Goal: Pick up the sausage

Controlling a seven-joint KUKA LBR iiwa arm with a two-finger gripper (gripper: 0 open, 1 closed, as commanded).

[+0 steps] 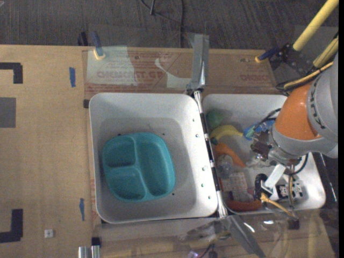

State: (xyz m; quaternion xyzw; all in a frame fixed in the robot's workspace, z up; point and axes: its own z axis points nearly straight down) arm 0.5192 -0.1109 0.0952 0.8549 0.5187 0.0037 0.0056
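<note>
Looking down on the surface (43,144), you see two shallow white bins side by side. The left bin (107,104) holds a teal divided plate (138,166), lying flat toward its front left.

The arm (303,117), grey with an orange band, reaches in from the right over the right bin (236,102). Its pincer (267,184) hangs low in that bin's front half, pointing down and toward the front left. You cannot tell whether the pincer is released or clenched, and nothing is visibly between its tips.

The sausage (244,204), reddish and long, lies flat along the front wall of the right bin, near the front left corner. It sits just in front of and to the left of the pincer, close to it; whether they touch is unclear.

Further back in the same bin lie a yellow banana (226,131), a green rounded item (216,117), an orange carrot-like piece (231,156) and a small blue object (252,129), clustered along the bin's left side.
</note>
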